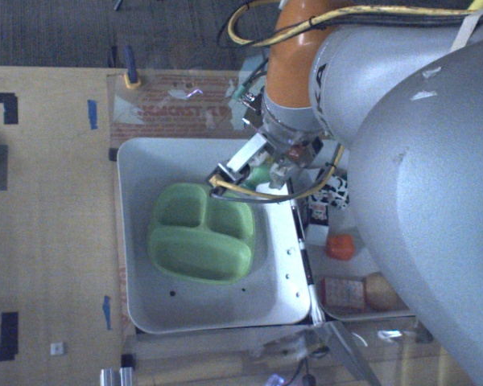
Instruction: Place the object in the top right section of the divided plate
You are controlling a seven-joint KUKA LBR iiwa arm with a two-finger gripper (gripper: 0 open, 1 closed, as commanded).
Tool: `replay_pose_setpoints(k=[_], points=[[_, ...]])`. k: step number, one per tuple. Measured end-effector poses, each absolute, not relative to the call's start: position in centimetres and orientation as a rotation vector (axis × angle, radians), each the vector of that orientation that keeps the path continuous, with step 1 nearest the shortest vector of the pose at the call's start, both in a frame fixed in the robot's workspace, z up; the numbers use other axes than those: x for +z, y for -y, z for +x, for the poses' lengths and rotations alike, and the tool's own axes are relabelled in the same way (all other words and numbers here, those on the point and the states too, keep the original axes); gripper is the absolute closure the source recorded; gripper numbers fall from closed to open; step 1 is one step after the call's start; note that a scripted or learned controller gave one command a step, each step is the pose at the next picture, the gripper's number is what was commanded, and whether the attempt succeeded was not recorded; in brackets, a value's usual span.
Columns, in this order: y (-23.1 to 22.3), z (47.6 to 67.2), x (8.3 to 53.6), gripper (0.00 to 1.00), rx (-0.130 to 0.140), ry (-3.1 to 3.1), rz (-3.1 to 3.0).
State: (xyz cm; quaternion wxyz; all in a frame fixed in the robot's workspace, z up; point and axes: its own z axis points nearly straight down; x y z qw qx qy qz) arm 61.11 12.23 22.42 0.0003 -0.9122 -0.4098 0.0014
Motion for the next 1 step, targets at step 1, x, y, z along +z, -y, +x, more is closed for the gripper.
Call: replay_pose_setpoints(k=[1], points=[[-12.44, 61.10, 23.20, 1.00, 0.010, 1.293, -2.863]])
